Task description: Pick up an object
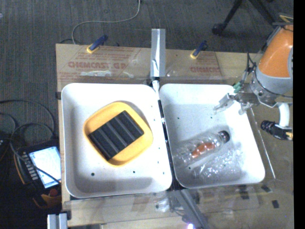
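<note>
Clear plastic bottle with a dark cap (205,149) lies on its side in the right white bin (190,109), beside crinkled clear wrap (221,165). Gripper (232,102) hovers over the bin's far right rim, jaws spread, nothing held. Approach step; next, descend onto the bottle.

The arm (279,61) is cut off by the frame's right edge, so only its orange band and wrist show. The tool (232,103) is small and blurred; its fingers cannot be made out. At lower right, the clear bottle (202,149) blends into crinkled plastic wrap (220,165), its outline uncertain.
</note>
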{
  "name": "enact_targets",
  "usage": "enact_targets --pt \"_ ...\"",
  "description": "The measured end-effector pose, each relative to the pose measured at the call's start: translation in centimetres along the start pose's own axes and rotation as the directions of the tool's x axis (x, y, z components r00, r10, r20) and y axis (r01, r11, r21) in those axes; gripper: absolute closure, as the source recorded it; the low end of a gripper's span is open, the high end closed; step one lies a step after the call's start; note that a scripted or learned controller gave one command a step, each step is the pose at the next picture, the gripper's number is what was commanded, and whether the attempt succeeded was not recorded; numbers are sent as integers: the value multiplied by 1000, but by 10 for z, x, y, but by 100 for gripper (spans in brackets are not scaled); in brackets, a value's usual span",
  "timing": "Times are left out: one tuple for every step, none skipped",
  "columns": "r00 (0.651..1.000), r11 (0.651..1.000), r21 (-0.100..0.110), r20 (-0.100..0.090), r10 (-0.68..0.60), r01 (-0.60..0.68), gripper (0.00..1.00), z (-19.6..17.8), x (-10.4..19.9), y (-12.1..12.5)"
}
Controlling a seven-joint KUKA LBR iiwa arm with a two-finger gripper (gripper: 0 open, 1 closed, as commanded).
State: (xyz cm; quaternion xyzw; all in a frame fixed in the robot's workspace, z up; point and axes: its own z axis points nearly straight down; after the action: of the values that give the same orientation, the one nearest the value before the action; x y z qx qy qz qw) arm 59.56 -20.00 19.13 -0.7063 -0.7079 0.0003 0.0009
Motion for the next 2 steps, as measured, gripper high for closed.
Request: enact_targets --pt "993 993 -2 1 -114 114 0 98 11 -43" --pt "999 999 -10 -3 49 -49 0 101 -5 4"
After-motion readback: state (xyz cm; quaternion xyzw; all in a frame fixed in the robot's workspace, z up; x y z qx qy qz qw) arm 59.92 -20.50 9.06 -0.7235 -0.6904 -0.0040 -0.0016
